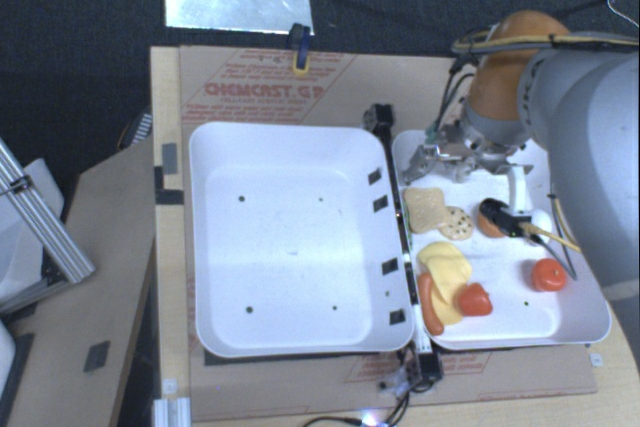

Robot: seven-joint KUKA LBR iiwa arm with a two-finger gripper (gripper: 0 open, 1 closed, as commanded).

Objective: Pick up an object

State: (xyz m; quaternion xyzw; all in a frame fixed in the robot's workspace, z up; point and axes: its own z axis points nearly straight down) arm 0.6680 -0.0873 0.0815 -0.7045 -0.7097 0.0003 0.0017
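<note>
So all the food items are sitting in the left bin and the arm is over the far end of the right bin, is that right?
Not quite. The camera view shows the food, such as the cracker, the yellow piece and the tomato, lying in the right bin, not the left bin. The rest holds: the arm is over the far end of the right bin.

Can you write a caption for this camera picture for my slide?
Robot arm's gripper hovers over toy food, including a tomato, in the right bin.
</note>
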